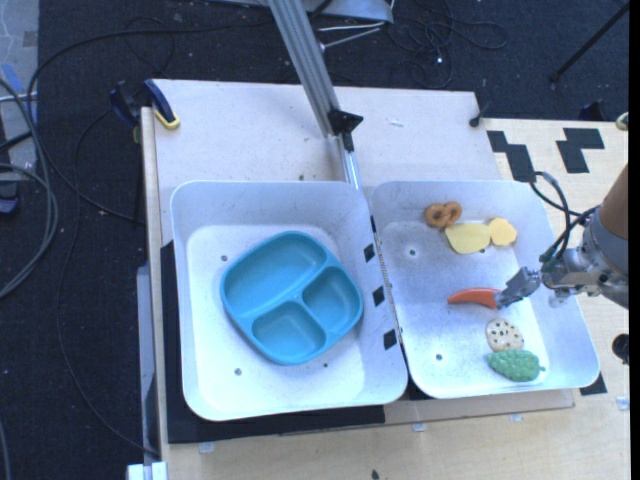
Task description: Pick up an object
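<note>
The gripper (517, 288) hangs low over the right bin (566, 363), close to that bin's right wall, with its dark fingers (521, 284) pointing left toward the middle of the bin. Whether the fingers are spread or pressed together cannot be told at this size, and nothing can be seen pinched between them. Behind it, the grey arm (605, 243) comes in from the right edge, with black cables looping above it.

Just left of the fingertips lies an orange carrot-shaped toy (473, 296), long and thin, its near end almost touching the gripper. Just below the gripper sits a small round cookie with dark spots (504, 335), and touching the cookie's lower side is a green leafy toy (516, 365) near the bin's front right corner. Toward the back of the same bin lie a pale yellow piece (468, 238) and a smaller yellow piece (502, 232) side by side, with a brown pretzel (442, 214) just behind them to the left.

The left bin (200, 368) holds 1 blue plate with 3 compartments (290, 296), lying flat near its middle. Both bins rest on a pale bench (260, 133), and a metal pole (305, 53) slants across the bench from the top.
</note>
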